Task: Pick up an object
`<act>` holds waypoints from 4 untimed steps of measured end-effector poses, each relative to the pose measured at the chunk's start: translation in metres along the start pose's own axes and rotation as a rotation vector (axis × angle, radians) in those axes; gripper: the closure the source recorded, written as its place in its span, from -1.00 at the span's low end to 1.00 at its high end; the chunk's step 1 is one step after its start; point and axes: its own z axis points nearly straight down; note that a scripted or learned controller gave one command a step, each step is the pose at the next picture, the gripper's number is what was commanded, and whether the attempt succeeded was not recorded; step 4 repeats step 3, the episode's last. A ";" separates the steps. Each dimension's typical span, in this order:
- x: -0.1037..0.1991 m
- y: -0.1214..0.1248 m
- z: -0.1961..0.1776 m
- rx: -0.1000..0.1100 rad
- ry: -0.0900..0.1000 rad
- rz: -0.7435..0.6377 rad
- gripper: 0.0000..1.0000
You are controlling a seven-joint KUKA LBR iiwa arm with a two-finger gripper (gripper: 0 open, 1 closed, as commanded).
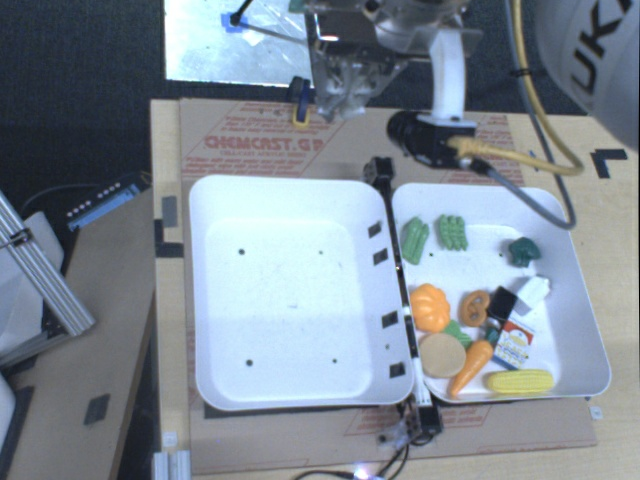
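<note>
The right bin (580,298) holds several toy foods. Near its back are a green pepper (414,238), a ridged green vegetable (452,232) and a dark green broccoli (523,251). Toward the front lie an orange pumpkin (430,306), a brown round piece (476,306), a tan disc (442,353), a carrot (472,366), a yellow corn cob (519,381), a black and white piece (518,296) and a small printed box (513,348). My gripper (338,93) hangs high behind the bins, over the cardboard beyond the left bin's back right corner, away from every object.
The left bin (290,298) sits beside the right one, with a black divider strip (392,268) between them. A yellow hose and grey cable (530,168) trail over the right bin's back edge. A metal rail (40,278) stands at the left.
</note>
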 end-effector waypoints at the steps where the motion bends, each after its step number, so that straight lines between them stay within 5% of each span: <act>1: 0.017 -0.075 -0.002 0.002 0.003 -0.011 1.00; 2: 0.015 -0.014 0.000 0.001 0.000 -0.002 1.00; 3: 0.016 -0.075 0.001 0.003 0.002 -0.008 1.00; 4: 0.016 -0.075 0.001 0.003 0.002 -0.008 1.00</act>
